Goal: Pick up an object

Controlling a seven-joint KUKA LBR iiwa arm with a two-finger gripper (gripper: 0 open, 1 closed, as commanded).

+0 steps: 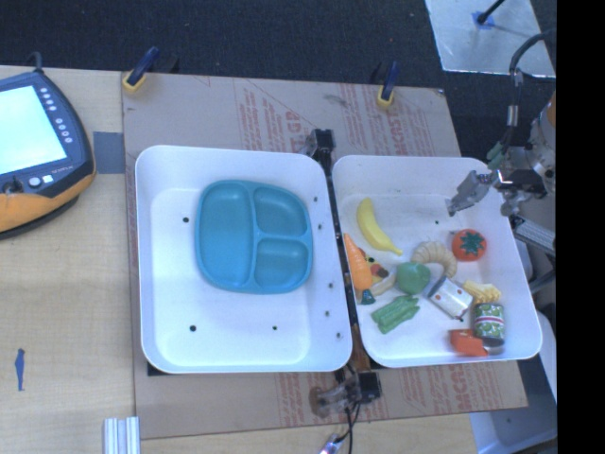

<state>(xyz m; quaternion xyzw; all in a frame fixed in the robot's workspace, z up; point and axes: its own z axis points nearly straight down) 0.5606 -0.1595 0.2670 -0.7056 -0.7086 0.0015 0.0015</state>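
Lying diagonally, banana point(376, 227) points toward the bin's point(416, 165) far-left corner.

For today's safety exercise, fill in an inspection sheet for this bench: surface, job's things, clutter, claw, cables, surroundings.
Surface: wooden bench with a cardboard sheet clamped under two white bins.
Job's things: right bin holds a banana, tomato, carrot, can and other toy food.
Clutter: blue tray in the left bin.
Claw: claw over the right bin's far right corner, holding nothing.
Cables: black cable above the arm.
Surroundings: pendant at left, dark floor.
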